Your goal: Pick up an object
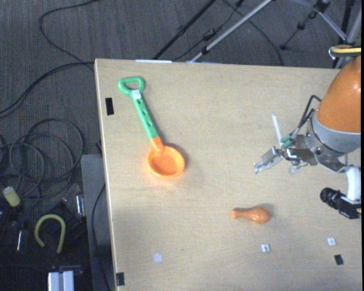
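Note:
A toy strainer spoon [153, 139] with a green handle and a round orange bowl lies on the left part of the wooden bench top [218, 102]. A small orange drumstick-shaped toy [252, 214] lies lower down, near the middle. My gripper [280, 162] hangs at the right side, above and to the right of the drumstick toy and apart from it. Its two metal fingers [264, 161] stand spread apart, open, with nothing between them.
The grey arm with its orange band [344, 105] fills the right edge. Small square markers [265, 247] dot the front of the bench. Cables [36, 156] and tripod legs [255, 11] lie on the carpet left of and behind the bench.

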